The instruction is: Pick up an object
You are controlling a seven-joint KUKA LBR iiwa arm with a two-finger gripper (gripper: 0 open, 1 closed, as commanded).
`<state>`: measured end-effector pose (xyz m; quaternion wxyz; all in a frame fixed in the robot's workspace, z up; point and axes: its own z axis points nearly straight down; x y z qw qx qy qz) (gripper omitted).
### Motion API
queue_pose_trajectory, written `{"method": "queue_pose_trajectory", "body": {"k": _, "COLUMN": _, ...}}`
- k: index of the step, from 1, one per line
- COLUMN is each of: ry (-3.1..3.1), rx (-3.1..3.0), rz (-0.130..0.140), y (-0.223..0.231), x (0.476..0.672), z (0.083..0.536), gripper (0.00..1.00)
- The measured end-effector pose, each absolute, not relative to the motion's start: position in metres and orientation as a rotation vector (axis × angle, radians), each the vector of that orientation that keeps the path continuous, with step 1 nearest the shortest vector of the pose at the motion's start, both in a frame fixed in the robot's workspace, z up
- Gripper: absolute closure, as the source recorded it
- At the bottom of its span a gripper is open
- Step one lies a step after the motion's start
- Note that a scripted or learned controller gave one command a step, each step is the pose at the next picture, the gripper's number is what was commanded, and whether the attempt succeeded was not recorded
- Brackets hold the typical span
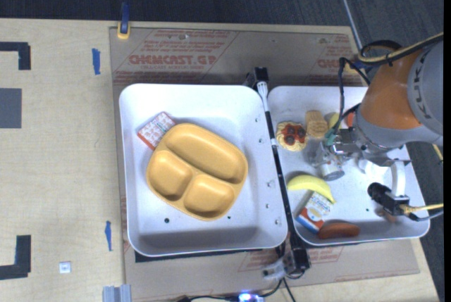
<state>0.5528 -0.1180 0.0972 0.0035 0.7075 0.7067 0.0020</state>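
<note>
Objects to pick from sit mostly in the white bin on the view's right (287, 98), gathered along its left half. A banana (312, 185) lies curved near the middle of that side. Just below it is a small carton (316, 208), and a reddish-brown sausage (339, 229) lies flat by the bin's near rim, touching or almost touching the carton. Further back, a round toy with red toppings (291, 135) rests close to the wall shared with the other bin, and a tan biscuit (317, 125) lies just beside it. The grey arm with its orange band (392, 105) reaches in from the right and ends over this bin. The jaws point down into the space between the round toy, the biscuit and the banana, close above the banana's upper edge. Whether the jaws are apart or together cannot be told from this angle, and nothing is seen held between them. The white bin on the view's left (130, 108) holds a large yellow divided tray (196, 170). A red-and-white patterned packet (155, 128) lies partly tucked under the tray's far-left corner. Both bins stand side by side on a brown cardboard sheet (232, 54) laid on the pale wooden bench (56, 167).
</note>
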Motion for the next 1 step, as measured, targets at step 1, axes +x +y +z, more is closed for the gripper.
{"method": "queue_pose_trajectory", "body": {"k": 1, "ry": 2.223, "rx": 2.220, "rz": 0.001, "y": -0.0610, "x": 0.4969, "z": 0.1849, "gripper": 1.00}}
